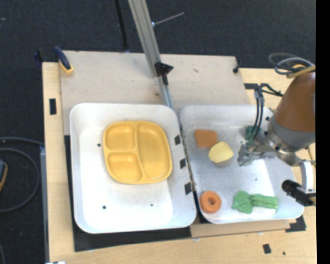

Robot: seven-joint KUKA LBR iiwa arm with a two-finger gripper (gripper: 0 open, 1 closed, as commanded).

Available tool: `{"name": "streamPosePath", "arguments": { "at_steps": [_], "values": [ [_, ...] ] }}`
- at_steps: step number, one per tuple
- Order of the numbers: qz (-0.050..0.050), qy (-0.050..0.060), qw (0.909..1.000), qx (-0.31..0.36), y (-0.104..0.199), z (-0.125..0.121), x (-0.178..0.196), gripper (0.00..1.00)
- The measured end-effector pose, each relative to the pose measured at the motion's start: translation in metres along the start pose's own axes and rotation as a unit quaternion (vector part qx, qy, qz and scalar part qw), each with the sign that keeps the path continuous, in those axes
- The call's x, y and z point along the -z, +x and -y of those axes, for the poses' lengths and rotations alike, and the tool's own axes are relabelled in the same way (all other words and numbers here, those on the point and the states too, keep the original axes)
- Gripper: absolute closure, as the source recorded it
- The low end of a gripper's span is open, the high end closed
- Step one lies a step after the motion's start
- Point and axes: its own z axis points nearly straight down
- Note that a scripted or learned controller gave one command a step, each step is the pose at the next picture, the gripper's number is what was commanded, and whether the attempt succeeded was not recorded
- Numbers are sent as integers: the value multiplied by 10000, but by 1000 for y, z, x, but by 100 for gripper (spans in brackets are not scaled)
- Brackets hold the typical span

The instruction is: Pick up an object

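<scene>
I see the wooden bench (115,76), two shallow white bins side by side on it, left bin (88,202) and right bin (231,120) touching at the middle, a blue-and-yellow clamp (63,60) at my far-left corner

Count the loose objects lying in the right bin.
4: an orange block near the back left, a yellow lump beside it, an orange ring at the front left, a green toy at the front. The arm may hide others.
</scene>
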Motion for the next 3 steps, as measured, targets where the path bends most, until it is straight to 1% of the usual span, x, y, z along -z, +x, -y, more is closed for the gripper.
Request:
{"name": "streamPosePath", "arguments": {
  "at_steps": [1,2,3],
  "values": [
    [2,-2,10000,16,-2,-2,54,100],
    [-12,30,10000,31,46,5,46,100],
    [-18,32,10000,37,98,4,42,100]
  ]
}}
